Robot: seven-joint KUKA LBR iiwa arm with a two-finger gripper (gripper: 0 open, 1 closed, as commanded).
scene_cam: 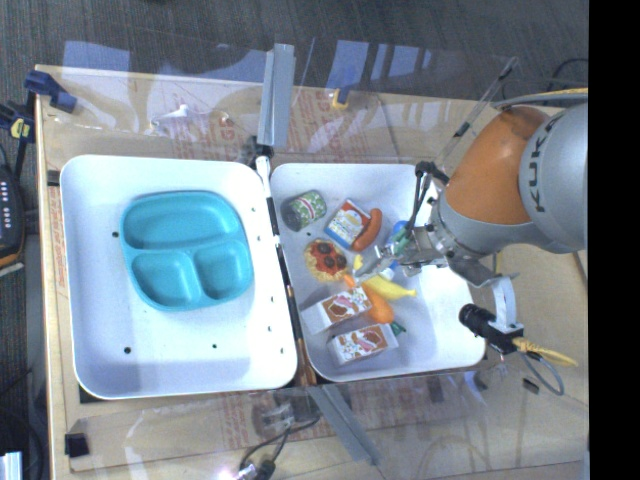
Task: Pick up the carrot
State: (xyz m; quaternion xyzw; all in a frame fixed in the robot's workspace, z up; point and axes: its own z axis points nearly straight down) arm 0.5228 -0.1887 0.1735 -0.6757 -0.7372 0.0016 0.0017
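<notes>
The orange carrot [378,308] lies in the right bin [440,338], between a yellow banana [390,289] and two small cartons. My gripper [385,260] hangs over the middle of that bin, just above and slightly left of the banana, a short way up from the carrot. Its metal fingers point down-left toward the toys. Nothing shows between them, and the arm's grey and orange body covers the bin's right side.
The right bin also holds a green can [305,208], a red-and-blue box [346,223], a red sausage [369,228], a pizza slice [326,258] and two juice cartons [352,326]. A blue divided tray [187,246] rests in the left bin [90,358].
</notes>
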